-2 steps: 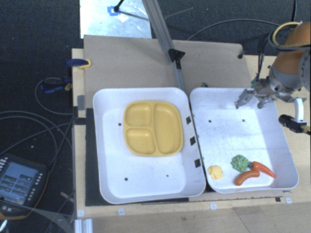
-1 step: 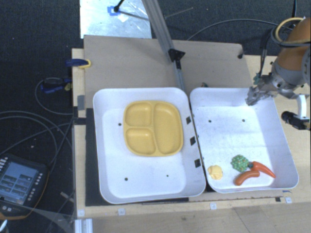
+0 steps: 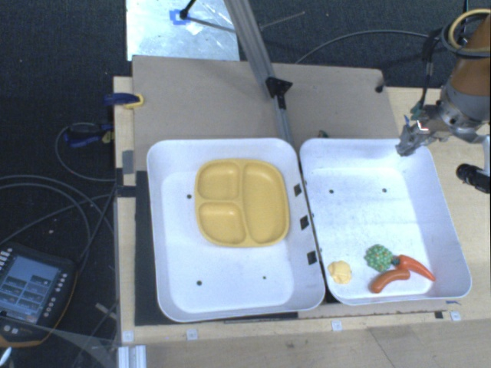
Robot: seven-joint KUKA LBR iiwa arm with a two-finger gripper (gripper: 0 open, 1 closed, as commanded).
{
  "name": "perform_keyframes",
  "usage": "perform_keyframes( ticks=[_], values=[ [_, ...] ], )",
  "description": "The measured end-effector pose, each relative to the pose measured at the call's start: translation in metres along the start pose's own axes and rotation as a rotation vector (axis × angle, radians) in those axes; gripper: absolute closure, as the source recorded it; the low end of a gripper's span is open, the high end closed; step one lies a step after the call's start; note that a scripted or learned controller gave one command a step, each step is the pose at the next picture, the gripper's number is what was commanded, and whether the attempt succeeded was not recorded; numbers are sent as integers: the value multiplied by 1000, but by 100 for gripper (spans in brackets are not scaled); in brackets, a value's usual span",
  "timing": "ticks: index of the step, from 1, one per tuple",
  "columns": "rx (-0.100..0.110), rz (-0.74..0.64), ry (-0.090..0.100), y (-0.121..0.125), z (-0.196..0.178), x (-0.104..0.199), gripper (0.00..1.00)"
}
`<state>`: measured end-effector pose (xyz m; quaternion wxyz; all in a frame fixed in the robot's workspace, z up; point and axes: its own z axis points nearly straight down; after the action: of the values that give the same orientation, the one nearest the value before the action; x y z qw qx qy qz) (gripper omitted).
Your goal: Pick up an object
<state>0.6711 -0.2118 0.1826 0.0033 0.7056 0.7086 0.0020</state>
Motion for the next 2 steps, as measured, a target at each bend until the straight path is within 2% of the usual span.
perform_keyframes(
  ticks=[2],
  values=[
    [-1, -4, -1, 1, -98, 4, 100]
  ],
)
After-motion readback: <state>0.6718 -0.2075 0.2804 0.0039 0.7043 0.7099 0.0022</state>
